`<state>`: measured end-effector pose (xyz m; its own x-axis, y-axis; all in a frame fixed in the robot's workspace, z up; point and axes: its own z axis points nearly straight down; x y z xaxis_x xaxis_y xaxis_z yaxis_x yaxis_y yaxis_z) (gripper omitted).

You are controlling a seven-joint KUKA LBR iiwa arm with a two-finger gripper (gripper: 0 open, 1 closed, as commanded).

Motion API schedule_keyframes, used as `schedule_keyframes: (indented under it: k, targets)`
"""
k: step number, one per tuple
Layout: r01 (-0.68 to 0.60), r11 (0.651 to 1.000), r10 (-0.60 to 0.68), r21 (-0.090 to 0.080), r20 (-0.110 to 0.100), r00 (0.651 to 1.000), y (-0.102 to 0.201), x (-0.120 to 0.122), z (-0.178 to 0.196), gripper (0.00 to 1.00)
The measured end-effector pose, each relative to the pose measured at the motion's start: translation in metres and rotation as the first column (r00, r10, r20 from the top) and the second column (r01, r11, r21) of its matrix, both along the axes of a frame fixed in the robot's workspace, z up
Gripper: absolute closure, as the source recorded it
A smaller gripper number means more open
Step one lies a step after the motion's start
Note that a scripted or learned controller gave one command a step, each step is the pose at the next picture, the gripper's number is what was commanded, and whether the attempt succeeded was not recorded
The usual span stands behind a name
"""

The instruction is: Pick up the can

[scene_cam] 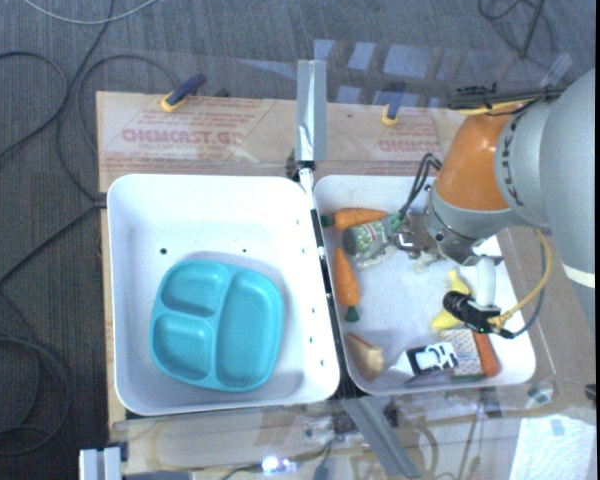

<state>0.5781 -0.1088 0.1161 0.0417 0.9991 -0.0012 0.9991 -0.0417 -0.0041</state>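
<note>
The can (365, 238) lies on its side in the upper left part of the right bin (400, 298). It is greenish with a metal end. My gripper (404, 236) is low in that bin, right at the can's right end, and its tip seems to touch or overlap the can. The grey wrist with its orange band (480, 168) reaches in from the right and hides the bin's upper right corner.
One carrot (360, 217) lies just above the can and another (347, 276) just below it along the bin's left wall. A yellow item (450, 313), a black and white box (435, 358) and a tan piece (365, 350) lie nearer the front. A teal divided plate (218, 323) sits in the left bin (140, 218).
</note>
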Motion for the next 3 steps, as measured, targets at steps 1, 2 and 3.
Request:
schedule_keyframes:
  k: [1,2,3]
  targets:
    - [0.082,0.997,-0.082,0.002,0.013,0.997,-0.033,-0.023,-0.026,0.00]
    - [0.215,0.977,-0.215,-0.006,-0.024,0.976,-0.041,0.039,-0.026,0.00]
    - [0.559,0.829,-0.559,-0.019,-0.019,0.829,-0.031,0.084,-0.028,0.00]
